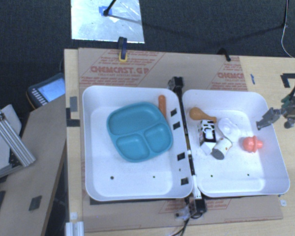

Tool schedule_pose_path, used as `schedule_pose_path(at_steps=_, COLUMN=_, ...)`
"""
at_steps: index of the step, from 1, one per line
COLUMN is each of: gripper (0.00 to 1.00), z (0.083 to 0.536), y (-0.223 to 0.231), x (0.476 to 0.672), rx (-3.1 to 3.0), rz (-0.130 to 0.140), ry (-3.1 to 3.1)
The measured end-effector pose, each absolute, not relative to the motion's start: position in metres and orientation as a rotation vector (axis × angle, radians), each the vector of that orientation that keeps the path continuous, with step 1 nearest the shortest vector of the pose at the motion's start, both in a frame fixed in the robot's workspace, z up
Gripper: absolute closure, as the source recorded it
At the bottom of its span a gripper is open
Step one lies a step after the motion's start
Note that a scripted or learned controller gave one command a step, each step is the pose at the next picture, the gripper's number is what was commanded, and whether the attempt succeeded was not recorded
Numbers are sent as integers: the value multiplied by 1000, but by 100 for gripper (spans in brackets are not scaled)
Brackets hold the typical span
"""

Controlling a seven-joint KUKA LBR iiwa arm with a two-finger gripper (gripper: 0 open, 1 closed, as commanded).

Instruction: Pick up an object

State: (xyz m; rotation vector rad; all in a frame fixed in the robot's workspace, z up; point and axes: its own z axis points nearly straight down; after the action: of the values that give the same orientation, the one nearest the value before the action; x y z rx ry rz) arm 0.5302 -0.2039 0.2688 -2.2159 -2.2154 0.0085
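My gripper (274, 124) hangs over the right rim of the right bin (246, 183), open with nothing between its fingers. Just left and below it lies a pink-red toy (251, 143), apart from the fingers. Further left in that bin are a white crumpled piece (229, 127), a white and grey cylinder (220, 148), a black and white carton (207, 132) and a tan drumstick (200, 114).
The left bin (137, 186) holds a blue divided plate (139, 131) and an orange sausage (162, 105) by its far right wall. A black divider with clips (183, 132) runs between the bins. Cables hang at the far right edge.
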Motion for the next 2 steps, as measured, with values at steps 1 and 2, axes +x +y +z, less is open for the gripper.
schedule_pose_path(at_steps=1, gripper=0, z=275, y=-203, x=533, rx=-2219, rz=-1, ry=-2227)
schedule_pose_path(at_steps=2, gripper=0, z=231, y=-201, x=527, rx=-2219, rz=1, ry=-2222)
